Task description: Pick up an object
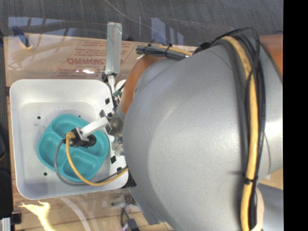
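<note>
**A:** Where is the thing to be picked?

**B:** The teal dish lies flat on the floor of the white bin. It sits near the bin's middle, a little toward 6 o'clock. It has a lobed outline and raised ridges that split it into compartments.

**A:** And the gripper?

**B:** The gripper shows at the left edge of the arm, over the bin's 3 o'clock side. The big grey arm covers most of it.

**A:** How does the dish lie from it?

**B:** At 9 o'clock from the gripper, just beside it. The dish's near rim reaches almost to the gripper. I cannot tell whether the two touch.

**A:** Is the gripper wide, narrow, or holding something?

**B:** I cannot tell; the arm hides that part. Nothing can be seen held in it, and the dish rests on the bin floor.

**A:** What else is around?

**B:** An orange band shows on the arm at about 12 o'clock from the gripper. A grey metal bar stands at the bin's 12 o'clock edge, running straight away from it. The brown bench beneath carries red printing at 12 o'clock of the bin. The bin's walls are bare white, with a few small dark spots on the floor around the dish.
</note>
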Tool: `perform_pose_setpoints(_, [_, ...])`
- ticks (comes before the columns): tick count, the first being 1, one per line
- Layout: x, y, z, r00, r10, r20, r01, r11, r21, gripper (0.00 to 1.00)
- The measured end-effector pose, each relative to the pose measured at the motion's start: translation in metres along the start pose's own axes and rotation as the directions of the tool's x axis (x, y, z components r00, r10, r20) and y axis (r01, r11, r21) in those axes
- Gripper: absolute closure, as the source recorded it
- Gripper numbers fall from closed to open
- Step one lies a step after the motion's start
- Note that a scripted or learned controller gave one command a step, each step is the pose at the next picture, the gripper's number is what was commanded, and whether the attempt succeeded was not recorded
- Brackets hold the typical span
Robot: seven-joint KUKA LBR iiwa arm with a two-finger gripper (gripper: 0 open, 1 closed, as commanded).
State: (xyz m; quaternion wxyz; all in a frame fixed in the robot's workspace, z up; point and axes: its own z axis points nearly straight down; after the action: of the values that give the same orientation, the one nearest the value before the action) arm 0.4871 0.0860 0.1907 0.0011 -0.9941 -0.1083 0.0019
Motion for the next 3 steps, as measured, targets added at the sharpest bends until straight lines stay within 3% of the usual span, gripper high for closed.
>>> perform_pose_setpoints(1, [-0.006,-0.024,0.005,1.000,0.007,0.000,-0.007,1.000,0.001,1.00])
perform_pose_setpoints(2, [-0.011,-0.004,0.000,0.994,-0.107,0.003,0.107,0.994,0.003,1.00])
perform_pose_setpoints(3, [-0.012,0.004,0.000,1.000,0.004,0.001,-0.004,1.000,0.001,1.00])
